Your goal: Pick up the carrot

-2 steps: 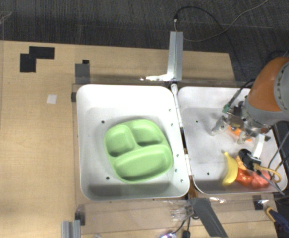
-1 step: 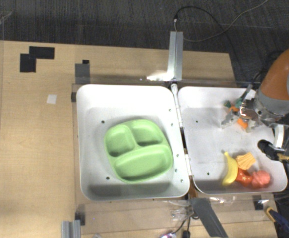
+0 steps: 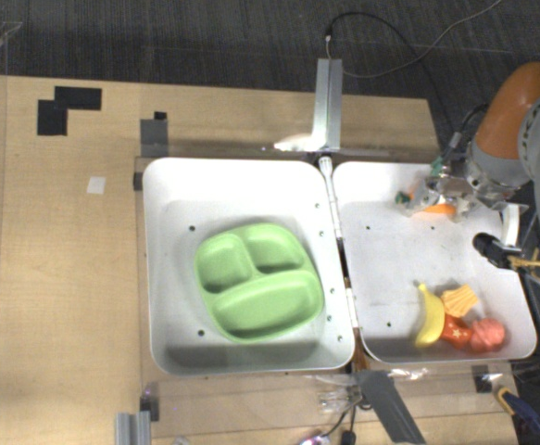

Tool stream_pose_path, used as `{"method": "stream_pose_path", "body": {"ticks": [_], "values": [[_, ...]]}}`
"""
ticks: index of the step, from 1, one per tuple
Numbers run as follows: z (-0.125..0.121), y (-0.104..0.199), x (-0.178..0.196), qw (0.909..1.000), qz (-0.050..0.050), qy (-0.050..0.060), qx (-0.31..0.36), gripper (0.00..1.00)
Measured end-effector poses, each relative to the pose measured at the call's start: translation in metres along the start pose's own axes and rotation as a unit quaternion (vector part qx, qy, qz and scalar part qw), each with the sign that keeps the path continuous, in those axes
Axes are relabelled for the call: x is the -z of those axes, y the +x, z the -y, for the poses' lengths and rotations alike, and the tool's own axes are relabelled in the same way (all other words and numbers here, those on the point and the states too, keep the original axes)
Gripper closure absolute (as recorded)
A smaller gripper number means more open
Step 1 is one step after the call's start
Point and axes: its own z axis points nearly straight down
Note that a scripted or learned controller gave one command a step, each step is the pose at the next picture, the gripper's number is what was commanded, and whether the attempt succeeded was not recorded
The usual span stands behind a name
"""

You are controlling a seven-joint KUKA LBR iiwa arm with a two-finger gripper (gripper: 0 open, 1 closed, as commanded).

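The carrot (image 3: 435, 210) is a small orange thing with a green top, near the back of the right bin (image 3: 390, 276). The gripper (image 3: 444, 194) is right on it, and I cannot tell if it has the carrot. A banana (image 3: 427, 315) and some orange and red toy foods sit in the near corner. A green plate (image 3: 257, 278) lies in the left bin (image 3: 172, 211).
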Motion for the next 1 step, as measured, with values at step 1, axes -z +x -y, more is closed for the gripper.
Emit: {"method": "stream_pose_path", "body": {"ticks": [1], "values": [[-0.0177, -0.0019, 0.0558, 0.9992, 0.002, 0.001, 0.039, 0.0]]}}
